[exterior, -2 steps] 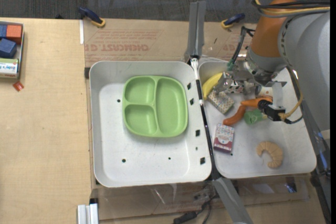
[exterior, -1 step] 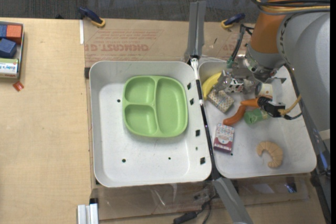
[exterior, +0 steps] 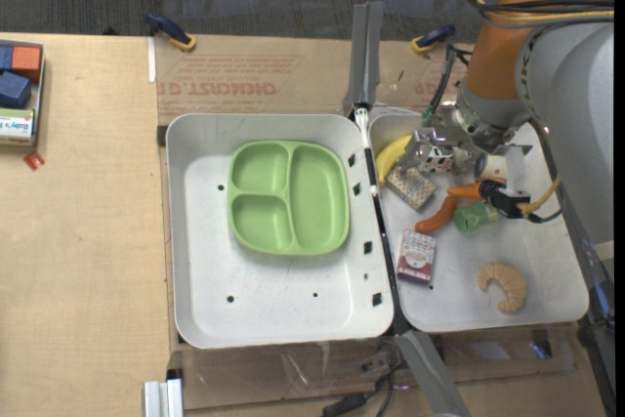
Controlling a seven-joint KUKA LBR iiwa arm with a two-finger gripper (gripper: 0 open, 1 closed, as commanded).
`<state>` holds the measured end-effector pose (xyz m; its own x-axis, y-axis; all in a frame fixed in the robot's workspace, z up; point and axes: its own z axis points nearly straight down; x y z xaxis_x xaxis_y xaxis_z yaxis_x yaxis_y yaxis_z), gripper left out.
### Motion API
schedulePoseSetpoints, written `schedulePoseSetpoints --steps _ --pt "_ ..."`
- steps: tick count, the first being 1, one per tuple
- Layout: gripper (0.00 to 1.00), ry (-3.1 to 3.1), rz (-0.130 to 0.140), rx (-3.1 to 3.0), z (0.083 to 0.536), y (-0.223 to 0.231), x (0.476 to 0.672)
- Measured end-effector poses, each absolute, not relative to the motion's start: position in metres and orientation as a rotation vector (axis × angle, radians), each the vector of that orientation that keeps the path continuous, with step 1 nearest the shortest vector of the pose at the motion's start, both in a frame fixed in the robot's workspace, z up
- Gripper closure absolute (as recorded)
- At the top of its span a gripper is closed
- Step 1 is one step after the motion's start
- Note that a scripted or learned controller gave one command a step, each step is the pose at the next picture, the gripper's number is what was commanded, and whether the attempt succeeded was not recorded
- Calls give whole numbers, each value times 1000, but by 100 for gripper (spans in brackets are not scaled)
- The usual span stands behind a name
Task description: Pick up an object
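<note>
Nearest the front edge of the right-hand shallow white bin (exterior: 547,312) lies a tan croissant-shaped pastry toy (exterior: 503,285), and a small red and white carton (exterior: 418,257) lies near the divider. Farther back sit an orange carrot with a green top (exterior: 454,211), a speckled brownish block (exterior: 411,187) and a yellow banana (exterior: 392,155). Over those, the two-finger gripper (exterior: 437,154) hangs low; whether it is open or closed I cannot tell. A green three-compartment plastic plate (exterior: 290,198) rests in the left-hand white bin (exterior: 195,308).
</note>
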<state>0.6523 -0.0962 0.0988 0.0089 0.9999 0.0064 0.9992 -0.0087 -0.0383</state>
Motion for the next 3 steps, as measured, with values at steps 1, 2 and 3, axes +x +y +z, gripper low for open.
schedulePoseSetpoints --steps 1,2,3 --pt "0 -2204 12 -2222 99 -96 645" --pt "0 -2226 -14 -2234 100 -94 629" --pt "0 -2226 -16 -2236 100 -93 618"
